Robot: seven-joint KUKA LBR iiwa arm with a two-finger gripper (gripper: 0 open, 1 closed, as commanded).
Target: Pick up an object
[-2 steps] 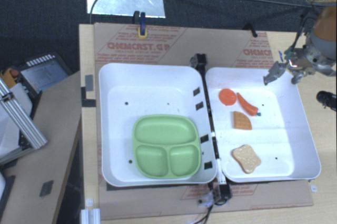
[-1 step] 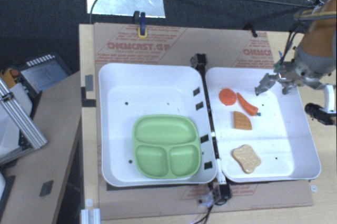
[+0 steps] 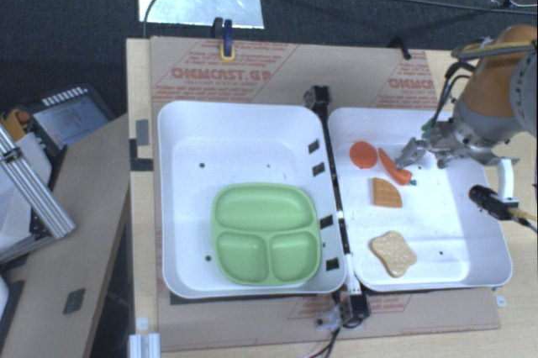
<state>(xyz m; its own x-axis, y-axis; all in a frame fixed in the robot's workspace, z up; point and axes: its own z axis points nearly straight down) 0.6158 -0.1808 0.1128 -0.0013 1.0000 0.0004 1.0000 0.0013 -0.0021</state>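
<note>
Pincer [image 3: 412, 155] above right bin [image 3: 487, 264], carrot [image 3: 393, 166] just beside

The right bin [image 3: 492, 260] has four toy foods. A round orange slice [image 3: 363, 155] lies beside a thin carrot [image 3: 393, 166]. Below sits an orange wedge [image 3: 387, 194], then a tan bread piece [image 3: 393, 253].

— What does the arm [image 3: 503, 87] look like?

— A rounded orange band sits above a grey wrist housing, with dark cables looping along its left side.

— And lower down?

— The gripper [image 3: 411, 155] is grey metal with slim fingers; the detail is blurry. A white bracket hangs off the wrist, carrying what may be a small black cylinder [image 3: 490, 202].
</note>
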